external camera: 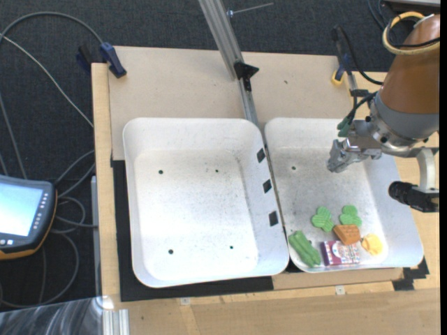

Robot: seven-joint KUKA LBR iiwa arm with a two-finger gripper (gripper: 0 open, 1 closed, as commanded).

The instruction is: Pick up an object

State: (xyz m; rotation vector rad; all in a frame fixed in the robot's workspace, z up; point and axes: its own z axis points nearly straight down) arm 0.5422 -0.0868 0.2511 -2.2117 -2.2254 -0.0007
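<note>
My gripper (338, 160) hangs over the upper middle of the right bin (307, 135), well above the objects. At the bin's near edge lie several small items: a green piece (322, 220), another green piece (350, 215), an orange-brown block (347, 233), a yellow piece (372, 244), a long green piece (304, 248) and a purple and white packet (340, 253). Nothing shows between the gripper's fingers.
The left bin (192, 201) lies beside the right one, split from it by a ridge with black clips (267, 185). A slanted metal pole (223, 30) crosses the back of the bench. A tablet (21, 215) sits off the bench at the left.
</note>
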